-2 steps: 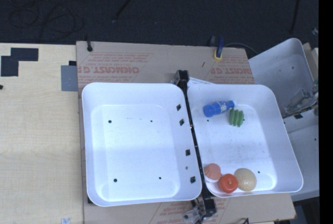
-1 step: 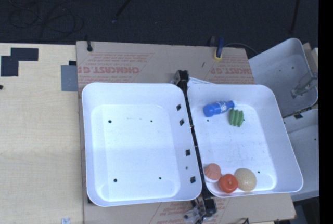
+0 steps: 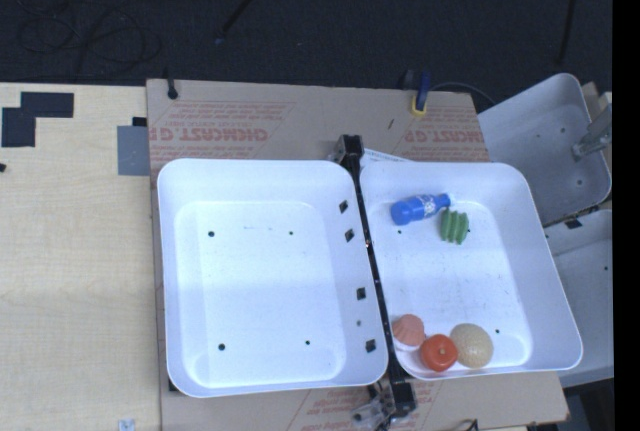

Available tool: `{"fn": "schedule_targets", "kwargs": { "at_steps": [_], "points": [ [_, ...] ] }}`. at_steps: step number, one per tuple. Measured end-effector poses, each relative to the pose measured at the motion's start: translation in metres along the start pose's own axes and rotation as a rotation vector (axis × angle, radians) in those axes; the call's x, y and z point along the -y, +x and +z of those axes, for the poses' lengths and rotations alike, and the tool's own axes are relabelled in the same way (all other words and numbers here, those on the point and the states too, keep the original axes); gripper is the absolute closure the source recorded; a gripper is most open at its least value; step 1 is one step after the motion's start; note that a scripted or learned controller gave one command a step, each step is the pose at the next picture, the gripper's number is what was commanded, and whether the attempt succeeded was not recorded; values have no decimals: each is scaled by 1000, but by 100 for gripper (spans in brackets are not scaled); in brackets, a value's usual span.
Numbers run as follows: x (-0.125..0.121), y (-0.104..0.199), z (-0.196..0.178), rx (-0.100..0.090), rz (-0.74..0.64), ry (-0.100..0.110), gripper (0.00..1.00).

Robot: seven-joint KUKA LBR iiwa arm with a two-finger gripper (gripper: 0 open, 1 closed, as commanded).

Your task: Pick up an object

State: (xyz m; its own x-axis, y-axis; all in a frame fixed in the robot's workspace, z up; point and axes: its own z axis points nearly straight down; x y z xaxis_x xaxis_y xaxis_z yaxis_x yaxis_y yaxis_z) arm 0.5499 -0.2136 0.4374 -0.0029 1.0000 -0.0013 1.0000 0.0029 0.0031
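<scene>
Pick pending; grip state cannot be told.
Blue bottle (image 3: 419, 208) is lying in right bin (image 3: 560, 304), far half, long axis running left-right.

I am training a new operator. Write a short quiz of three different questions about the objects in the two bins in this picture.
1. True or false: the blue bottle lies in the right bin.
2. Which object lies right beside the blue bottle? A) red ball B) green object C) beige ball
3. Fill in: the red ball sits between the pink object and the ____ ball, near the bin's front edge.

Key: 1 true. 2 B, the green object. 3 beige.
</scene>
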Motion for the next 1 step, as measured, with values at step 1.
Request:
{"fn": "schedule_targets", "kwargs": {
  "at_steps": [1],
  "points": [
    [-5,0,-32,-1,0,1,0]
  ]
}}
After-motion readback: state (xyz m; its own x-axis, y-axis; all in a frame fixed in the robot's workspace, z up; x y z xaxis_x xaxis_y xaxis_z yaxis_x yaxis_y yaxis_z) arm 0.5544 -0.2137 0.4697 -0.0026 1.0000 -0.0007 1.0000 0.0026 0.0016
